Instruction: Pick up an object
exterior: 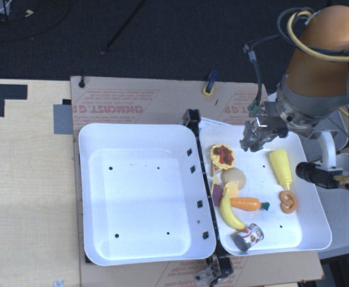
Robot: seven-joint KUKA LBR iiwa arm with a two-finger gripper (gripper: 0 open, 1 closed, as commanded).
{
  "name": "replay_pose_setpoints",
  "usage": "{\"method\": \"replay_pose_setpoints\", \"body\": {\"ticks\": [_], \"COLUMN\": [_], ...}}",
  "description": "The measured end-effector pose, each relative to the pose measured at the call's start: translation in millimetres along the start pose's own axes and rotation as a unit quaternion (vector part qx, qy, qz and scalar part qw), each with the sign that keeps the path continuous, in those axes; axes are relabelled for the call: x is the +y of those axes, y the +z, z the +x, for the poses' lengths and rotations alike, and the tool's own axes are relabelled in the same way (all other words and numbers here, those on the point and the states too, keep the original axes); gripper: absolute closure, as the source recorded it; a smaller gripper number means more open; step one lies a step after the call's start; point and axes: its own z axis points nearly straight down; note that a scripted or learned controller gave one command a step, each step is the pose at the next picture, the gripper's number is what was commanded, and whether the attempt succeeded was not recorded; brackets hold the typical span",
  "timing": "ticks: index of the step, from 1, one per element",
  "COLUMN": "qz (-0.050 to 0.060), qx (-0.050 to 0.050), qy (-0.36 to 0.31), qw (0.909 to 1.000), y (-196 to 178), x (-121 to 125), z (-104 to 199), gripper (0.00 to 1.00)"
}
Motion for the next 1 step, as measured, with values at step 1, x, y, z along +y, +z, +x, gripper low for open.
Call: {"method": "replay_pose_setpoints", "body": {"ticks": [1], "qz": [0.001], "qx": [0.000], "qy": [0.001], "qw": [1.0000], "y": [2.2], "x": [-13.6], "z": [35.5], "gripper": [1.00]}}
